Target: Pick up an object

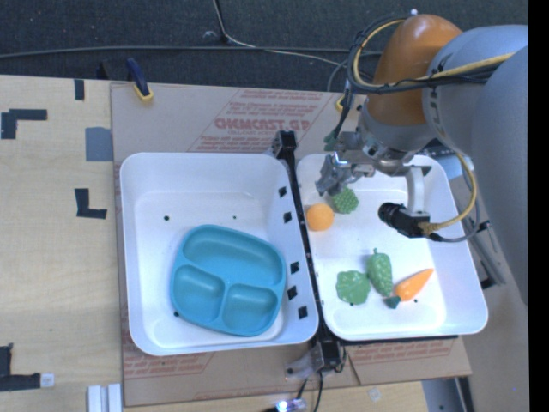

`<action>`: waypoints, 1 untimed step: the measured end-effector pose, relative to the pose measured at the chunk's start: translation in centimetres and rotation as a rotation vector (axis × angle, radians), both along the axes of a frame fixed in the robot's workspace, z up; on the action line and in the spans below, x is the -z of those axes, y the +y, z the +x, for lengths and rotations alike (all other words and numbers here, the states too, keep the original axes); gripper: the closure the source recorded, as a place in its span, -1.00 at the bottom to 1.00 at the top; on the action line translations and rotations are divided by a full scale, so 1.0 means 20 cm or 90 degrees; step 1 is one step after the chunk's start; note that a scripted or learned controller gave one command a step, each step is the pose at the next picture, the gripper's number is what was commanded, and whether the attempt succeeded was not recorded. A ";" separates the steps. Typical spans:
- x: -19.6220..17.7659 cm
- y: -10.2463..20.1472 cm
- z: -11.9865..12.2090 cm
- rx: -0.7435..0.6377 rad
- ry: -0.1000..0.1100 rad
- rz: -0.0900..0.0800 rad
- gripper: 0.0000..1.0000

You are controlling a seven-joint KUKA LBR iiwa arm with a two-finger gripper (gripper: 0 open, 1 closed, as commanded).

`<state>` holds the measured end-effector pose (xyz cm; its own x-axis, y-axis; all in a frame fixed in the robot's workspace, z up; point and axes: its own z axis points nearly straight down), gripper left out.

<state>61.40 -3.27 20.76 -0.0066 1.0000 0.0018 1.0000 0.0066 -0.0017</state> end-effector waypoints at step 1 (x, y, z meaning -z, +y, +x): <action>0.02 0.31 0.06 -0.001 0.000 0.000 1.00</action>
